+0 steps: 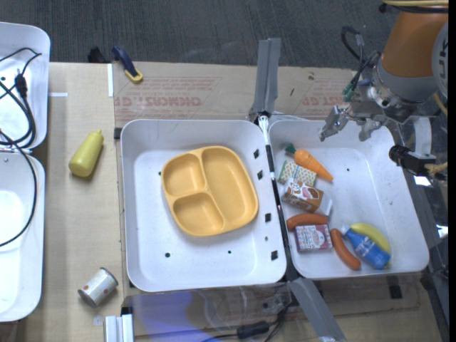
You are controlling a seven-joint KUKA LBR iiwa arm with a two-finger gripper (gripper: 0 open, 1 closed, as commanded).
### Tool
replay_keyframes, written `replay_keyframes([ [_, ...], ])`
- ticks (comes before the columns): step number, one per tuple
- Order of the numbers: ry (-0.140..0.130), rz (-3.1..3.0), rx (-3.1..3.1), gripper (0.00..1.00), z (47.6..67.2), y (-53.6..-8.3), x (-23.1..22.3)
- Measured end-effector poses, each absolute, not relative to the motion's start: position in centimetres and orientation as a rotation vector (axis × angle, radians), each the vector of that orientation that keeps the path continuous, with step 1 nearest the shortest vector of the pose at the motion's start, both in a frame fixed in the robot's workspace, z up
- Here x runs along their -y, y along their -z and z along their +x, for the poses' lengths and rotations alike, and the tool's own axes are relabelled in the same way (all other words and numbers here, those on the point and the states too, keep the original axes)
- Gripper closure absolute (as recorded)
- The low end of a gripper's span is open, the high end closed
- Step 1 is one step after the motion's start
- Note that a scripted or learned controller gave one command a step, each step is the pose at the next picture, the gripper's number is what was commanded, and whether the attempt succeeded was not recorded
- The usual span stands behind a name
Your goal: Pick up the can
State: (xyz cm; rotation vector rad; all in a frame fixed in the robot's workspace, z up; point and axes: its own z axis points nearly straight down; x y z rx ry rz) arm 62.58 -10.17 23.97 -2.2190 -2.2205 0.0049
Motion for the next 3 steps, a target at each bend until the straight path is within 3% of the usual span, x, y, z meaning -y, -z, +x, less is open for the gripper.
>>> replay_keyframes([
  [1,-0.005,-2.599,1.765,0.00,65.2,-21.7,7.4],
  [2,-0.008,-2.686,1.626,0.00,60.3,-10.7,17.0],
  [3,0.005,-2.707,1.570,0.00,55.5,-9.2,20.2],
])
